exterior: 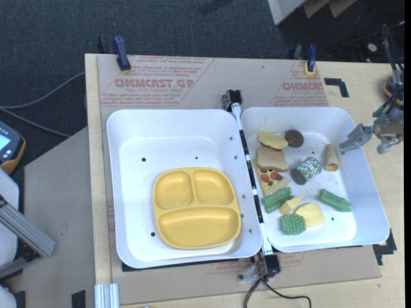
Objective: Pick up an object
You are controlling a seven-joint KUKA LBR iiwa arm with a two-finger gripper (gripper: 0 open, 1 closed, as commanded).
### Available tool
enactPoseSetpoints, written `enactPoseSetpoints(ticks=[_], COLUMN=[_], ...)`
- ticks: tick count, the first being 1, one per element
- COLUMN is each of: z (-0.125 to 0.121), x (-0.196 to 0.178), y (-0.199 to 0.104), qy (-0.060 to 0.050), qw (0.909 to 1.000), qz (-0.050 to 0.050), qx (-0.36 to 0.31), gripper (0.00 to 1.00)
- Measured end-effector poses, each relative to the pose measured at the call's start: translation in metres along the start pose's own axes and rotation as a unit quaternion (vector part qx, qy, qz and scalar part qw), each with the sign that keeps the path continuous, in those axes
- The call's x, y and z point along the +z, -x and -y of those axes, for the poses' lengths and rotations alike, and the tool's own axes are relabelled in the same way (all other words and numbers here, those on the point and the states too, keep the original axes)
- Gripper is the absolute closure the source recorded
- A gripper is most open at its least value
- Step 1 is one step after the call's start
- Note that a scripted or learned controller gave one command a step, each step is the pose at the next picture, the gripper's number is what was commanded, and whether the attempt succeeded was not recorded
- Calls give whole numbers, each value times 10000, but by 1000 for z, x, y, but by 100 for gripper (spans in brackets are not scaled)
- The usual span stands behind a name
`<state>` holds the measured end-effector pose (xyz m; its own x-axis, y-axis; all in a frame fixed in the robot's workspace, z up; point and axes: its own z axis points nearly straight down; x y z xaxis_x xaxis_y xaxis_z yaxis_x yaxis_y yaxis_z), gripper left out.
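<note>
I see my hand (366, 136) at the right bin's (369, 197) right rim; whether it is spread or pressed together I cannot tell. The nearest pick, a small tan cylinder (331, 158), lies just inward of it, long axis pointing toward the bin's far edge

red "CHEMCAST GP" print on board (154, 82)

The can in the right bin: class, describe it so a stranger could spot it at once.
Look in the right bin, the one scattered with toy food. Near its middle, just right of the sandwich, lies the can on its side. It alone is a small cylinder with a green-and-white label and a dark end.
</note>
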<state>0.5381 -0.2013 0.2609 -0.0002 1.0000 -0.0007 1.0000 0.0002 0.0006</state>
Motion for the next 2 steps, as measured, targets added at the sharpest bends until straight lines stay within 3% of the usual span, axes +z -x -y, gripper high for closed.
enactPoseSetpoints(ticks=[1, 2], z=[-33, -30], x=[150, 176], y=[-11, -77], qy=[109, -7], qw=[9999, 10000], qz=[7, -21], qx=[-18, -31], gripper=[0, 0])
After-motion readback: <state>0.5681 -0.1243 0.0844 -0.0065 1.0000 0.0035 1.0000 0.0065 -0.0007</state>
